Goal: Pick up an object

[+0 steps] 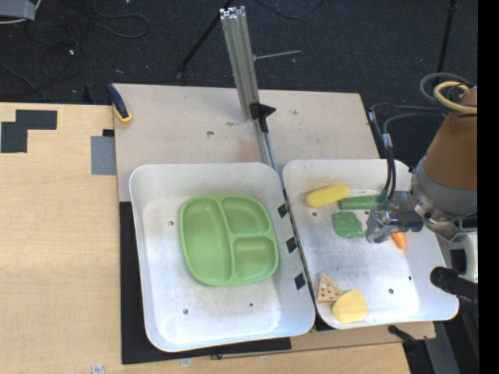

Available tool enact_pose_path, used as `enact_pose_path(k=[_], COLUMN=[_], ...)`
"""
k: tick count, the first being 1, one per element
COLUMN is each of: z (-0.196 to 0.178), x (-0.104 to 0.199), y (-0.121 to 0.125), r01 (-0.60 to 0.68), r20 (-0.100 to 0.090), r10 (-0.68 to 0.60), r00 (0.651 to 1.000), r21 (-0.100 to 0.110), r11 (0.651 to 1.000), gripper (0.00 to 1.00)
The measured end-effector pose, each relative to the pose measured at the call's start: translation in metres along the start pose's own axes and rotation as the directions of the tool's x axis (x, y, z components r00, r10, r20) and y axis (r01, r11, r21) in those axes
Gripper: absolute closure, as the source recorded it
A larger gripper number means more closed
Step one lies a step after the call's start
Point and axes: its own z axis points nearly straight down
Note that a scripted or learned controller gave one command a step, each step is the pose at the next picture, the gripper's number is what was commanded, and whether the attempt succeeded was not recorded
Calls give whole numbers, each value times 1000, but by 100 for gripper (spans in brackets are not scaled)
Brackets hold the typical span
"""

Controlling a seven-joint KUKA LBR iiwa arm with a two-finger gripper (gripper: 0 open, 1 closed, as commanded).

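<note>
While the left white plastic bin [148, 209] carries just a pale green divided plate [230, 238], the right white bin [366, 283] has the pickings: a wedge of tan toy bread [328, 289] and a yellow rounded lump [350, 306] near its front edge, a yellow toy corn cob [327, 195] farther back, and a dark green leafy piece [348, 224] just beside the two-finger gripper [380, 226]. An orange bit [399, 241] peeks from under the wrist. These look like light, stiff plastic, a little slippery; I'd pinch the green piece across its narrow width. The grey arm reaches in from the right, wrist bent low over the bin. Whether it's spread or pinching, I cannot tell.
</note>
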Motion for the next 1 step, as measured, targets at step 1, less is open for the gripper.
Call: enact_pose_path(k=[1], z=[-3], x=[41], y=[23], r01=[-2], r20=[1], r10=[2], r00=[1000], r21=[0], r11=[1000], gripper=[100])
